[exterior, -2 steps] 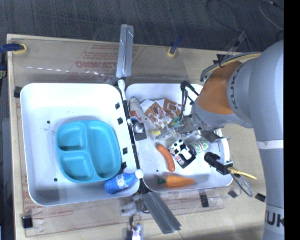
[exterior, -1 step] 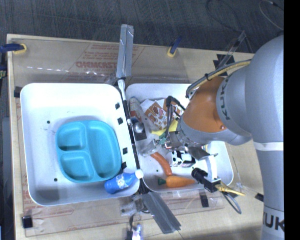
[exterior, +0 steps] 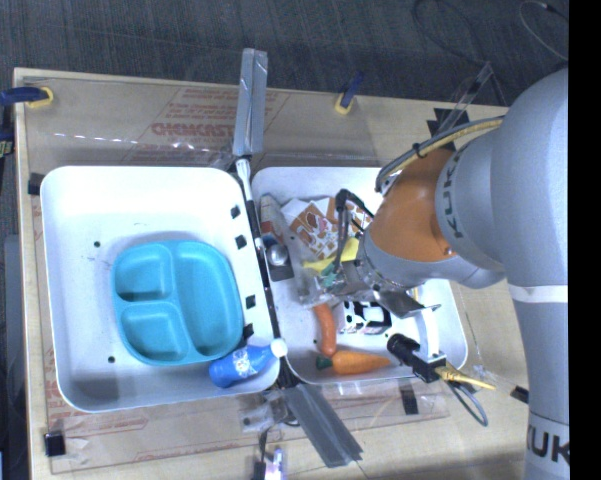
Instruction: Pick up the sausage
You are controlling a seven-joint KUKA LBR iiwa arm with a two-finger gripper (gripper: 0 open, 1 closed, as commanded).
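Note:
The sausage (exterior: 325, 329) is a short reddish-orange piece lying roughly upright in the picture, in the lower middle of the right bin (exterior: 458, 340). An orange carrot (exterior: 361, 362) lies crosswise just below it, near the bin's front wall. My gripper (exterior: 318, 284) hangs low over the clutter in the right bin, directly above the sausage's upper end and close to it. I see nothing held in the gripper. The wrist and orange band cover much of the bin's right half.
A blue divided plate (exterior: 174, 301) lies in the left bin (exterior: 70, 228). A blue bottle (exterior: 242, 366) rests on the front edge between the bins. A patterned snack packet (exterior: 314, 226) and a black-and-white spotted item (exterior: 364, 316) crowd the right bin.

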